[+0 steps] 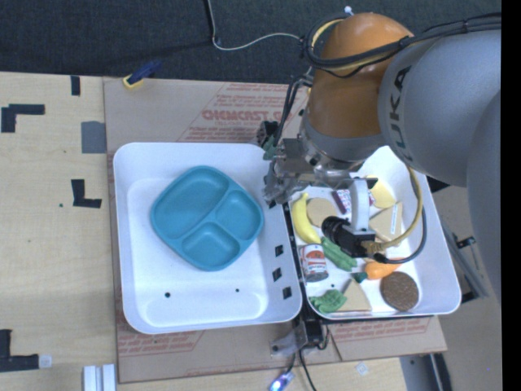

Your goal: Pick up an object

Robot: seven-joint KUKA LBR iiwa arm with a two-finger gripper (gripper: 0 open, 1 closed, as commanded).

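My gripper (279, 184) hangs low over the left edge of the right bin (440, 255), close to the wall shared with the left bin, with the grey arm and its orange band bulking above it. Just right of the gripper a yellow banana (304, 218) lies in the right bin. Below the banana lies a small red and white can (314, 261). Nothing shows between the gripper's tips from this angle.
The right bin also holds a green vegetable (341, 256), an orange carrot (377, 271), a brown round cookie (400, 291), a green leafy piece (329, 302) and a yellow wedge (383, 193). A blue divided plate (207, 217) lies in the left bin (134, 177).
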